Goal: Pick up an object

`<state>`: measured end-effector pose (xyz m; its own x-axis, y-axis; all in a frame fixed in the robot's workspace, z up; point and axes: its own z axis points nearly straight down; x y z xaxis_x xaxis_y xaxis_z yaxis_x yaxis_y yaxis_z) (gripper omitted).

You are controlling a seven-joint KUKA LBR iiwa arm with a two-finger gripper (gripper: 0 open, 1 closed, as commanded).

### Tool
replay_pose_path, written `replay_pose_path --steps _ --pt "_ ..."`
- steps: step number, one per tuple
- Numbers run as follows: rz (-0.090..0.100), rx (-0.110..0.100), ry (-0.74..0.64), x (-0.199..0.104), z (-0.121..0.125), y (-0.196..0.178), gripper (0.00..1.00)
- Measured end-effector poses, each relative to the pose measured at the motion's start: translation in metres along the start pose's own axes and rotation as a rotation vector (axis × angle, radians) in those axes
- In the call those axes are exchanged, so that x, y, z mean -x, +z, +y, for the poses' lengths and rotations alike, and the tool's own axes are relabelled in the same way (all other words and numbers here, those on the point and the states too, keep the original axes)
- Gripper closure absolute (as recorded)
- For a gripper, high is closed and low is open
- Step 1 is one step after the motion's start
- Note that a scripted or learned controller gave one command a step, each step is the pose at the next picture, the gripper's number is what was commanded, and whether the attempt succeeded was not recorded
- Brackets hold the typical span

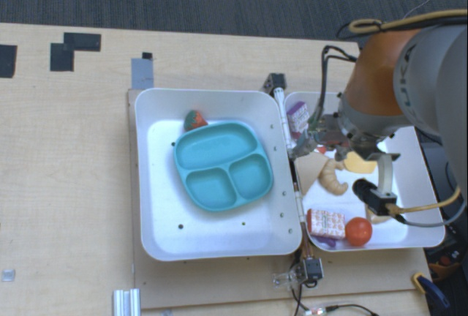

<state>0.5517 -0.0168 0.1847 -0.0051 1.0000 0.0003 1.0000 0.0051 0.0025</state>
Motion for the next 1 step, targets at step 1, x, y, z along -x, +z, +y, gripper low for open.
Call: replay_pose_path --steps 1 --pt "-0.001 -0.001 0.002 0.0676 0.0016 0.0391 0.0"
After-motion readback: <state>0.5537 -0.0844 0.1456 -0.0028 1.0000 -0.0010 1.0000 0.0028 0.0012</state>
